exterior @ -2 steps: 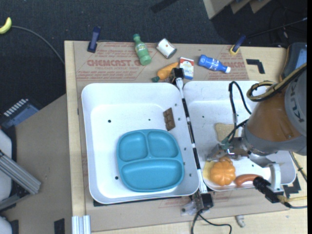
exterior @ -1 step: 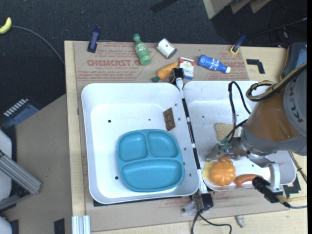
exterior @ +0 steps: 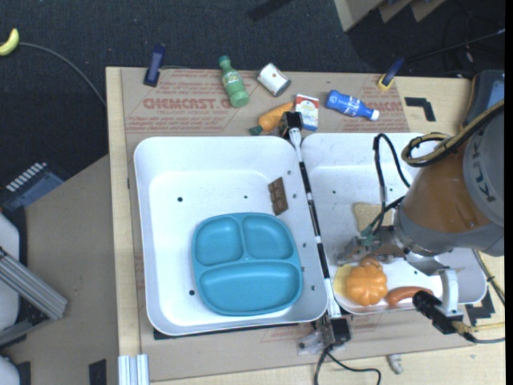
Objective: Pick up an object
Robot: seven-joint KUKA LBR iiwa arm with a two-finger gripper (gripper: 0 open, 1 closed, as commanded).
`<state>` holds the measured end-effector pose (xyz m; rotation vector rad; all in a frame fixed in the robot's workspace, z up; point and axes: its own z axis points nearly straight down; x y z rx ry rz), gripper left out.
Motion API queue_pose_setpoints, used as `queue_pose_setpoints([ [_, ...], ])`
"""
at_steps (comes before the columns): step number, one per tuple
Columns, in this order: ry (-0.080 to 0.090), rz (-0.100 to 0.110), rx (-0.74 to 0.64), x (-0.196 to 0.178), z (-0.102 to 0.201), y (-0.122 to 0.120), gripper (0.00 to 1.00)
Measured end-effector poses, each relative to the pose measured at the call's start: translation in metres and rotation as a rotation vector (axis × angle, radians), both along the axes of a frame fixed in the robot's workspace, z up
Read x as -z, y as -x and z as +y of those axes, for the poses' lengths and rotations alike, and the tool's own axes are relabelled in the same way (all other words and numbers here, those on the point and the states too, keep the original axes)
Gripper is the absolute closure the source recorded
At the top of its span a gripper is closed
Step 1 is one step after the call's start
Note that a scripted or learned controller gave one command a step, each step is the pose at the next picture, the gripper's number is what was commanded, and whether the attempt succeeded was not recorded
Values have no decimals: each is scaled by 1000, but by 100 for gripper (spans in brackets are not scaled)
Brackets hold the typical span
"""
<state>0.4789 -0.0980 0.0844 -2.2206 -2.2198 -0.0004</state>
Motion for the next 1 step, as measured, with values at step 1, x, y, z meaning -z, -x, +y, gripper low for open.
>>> queue_pose_setpoints([
  [1, 1, -1, 0, 0, -4, 0, 0],
])
